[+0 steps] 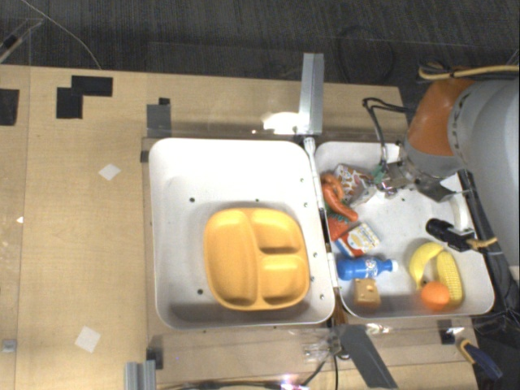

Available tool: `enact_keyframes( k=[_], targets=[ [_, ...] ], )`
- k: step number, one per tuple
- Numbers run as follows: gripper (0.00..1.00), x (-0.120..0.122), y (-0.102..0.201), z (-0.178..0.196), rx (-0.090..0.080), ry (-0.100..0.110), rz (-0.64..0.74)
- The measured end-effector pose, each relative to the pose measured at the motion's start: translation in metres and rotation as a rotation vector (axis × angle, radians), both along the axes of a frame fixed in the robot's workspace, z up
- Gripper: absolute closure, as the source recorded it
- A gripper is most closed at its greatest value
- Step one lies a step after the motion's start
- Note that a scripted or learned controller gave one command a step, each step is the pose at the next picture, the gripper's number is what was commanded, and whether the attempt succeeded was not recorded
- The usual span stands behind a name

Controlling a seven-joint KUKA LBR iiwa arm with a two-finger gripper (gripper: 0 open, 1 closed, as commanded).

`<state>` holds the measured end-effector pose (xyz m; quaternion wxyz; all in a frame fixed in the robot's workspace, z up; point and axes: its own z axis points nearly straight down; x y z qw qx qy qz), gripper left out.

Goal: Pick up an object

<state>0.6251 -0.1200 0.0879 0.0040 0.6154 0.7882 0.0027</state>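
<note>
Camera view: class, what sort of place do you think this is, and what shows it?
Probably a robotics lab test bench: a robot arm reaches over two white bins, toy food such as a banana fills one, and cables trail across the bench.

No legible text or labels

Two bins side by side on bench (73, 242). Left bin (175, 218) holds tray (256, 257), near its front. Right bin (479, 287) holds many things: packet (348, 182) at back left, carrot (337, 202) just in front, bottle (363, 267) further front, block (367, 292) beside bottle, banana (426, 260) front right, ball (435, 295) touching corn (449, 276). Arm (463, 128) over bin's back right.
</note>
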Motion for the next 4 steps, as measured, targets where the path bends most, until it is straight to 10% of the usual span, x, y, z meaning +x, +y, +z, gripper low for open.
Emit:
enact_keyframes(
  k=[1, 2, 3, 4],
  targets=[
    [0.00, 0.029, 0.007, -0.001, -0.004, 0.057, -0.253],
    [1.00, 0.031, 0.007, 0.009, -0.006, 0.052, -0.247],
    [1.00, -0.018, 0.088, 0.102, 0.007, -0.002, -0.371],
    [0.00, -0.020, 0.084, 0.098, 0.003, 0.005, -0.375]
  ],
)
